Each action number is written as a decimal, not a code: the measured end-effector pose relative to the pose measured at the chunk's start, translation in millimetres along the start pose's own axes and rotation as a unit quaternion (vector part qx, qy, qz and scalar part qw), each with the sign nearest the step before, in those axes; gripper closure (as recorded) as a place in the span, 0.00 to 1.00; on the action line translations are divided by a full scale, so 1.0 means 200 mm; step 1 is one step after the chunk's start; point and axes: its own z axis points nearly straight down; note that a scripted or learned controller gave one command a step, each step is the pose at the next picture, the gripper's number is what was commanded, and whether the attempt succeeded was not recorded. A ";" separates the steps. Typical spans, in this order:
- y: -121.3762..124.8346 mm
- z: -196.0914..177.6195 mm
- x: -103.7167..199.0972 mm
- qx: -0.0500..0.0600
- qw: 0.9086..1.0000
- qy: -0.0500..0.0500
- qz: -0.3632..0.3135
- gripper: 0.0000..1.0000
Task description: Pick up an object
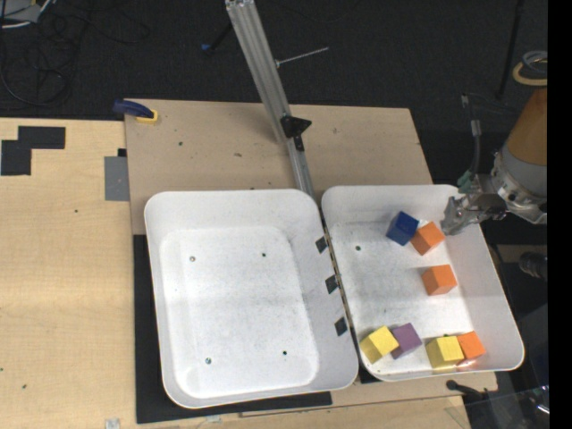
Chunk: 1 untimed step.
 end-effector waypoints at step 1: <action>0.00 -0.04 0.00 0.003 1.000 0.001 -0.001 1.00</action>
